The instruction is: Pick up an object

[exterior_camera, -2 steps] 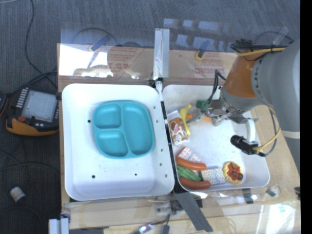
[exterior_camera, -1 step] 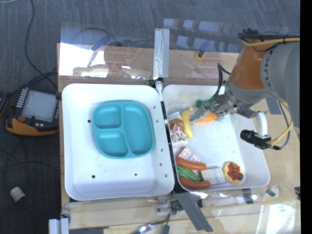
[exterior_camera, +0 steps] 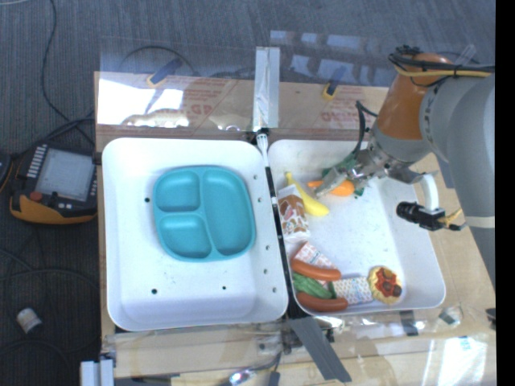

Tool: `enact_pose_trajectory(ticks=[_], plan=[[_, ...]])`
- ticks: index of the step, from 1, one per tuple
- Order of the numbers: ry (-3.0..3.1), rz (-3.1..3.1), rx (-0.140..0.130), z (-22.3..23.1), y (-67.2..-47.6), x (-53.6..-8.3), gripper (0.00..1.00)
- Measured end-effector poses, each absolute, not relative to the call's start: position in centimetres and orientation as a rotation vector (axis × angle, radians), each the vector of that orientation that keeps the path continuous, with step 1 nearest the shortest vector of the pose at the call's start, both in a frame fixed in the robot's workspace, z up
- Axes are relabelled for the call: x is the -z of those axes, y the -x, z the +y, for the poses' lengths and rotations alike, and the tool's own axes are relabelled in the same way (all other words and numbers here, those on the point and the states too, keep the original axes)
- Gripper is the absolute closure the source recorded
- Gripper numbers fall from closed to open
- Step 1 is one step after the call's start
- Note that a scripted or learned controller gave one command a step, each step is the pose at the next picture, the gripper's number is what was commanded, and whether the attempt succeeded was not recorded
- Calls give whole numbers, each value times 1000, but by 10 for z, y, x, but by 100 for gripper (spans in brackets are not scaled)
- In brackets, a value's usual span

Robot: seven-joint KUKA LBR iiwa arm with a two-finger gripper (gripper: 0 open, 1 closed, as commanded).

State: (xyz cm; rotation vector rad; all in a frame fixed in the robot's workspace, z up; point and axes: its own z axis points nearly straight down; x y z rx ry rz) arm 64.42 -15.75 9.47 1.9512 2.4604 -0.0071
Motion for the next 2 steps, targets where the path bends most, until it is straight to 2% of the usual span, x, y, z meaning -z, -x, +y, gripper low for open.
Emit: enact_pose_trajectory(ticks=[1, 2], plan=[[-1940, 2450, 6, -161, -647, -109, 100], [-2259, 2181, 7, -203, -639, -200, 100]])
